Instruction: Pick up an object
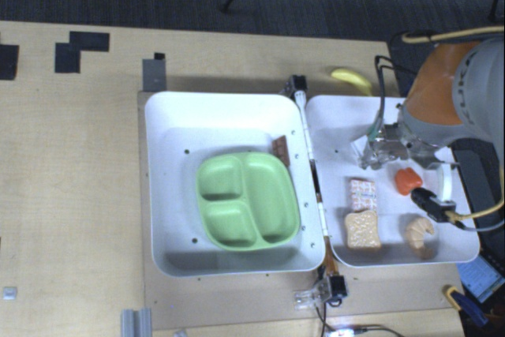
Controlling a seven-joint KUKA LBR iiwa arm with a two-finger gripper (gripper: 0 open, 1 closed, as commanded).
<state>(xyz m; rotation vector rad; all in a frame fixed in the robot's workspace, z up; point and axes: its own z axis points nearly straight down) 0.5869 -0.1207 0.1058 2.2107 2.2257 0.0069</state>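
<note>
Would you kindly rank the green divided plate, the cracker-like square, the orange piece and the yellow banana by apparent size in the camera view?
1. green divided plate
2. cracker-like square
3. orange piece and yellow banana: too alike to rank, the banana partly hidden behind the bin edge.

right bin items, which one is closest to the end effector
The orange-red piece, just below the end effector; the two crackers and tan lump lie farther down.
</note>
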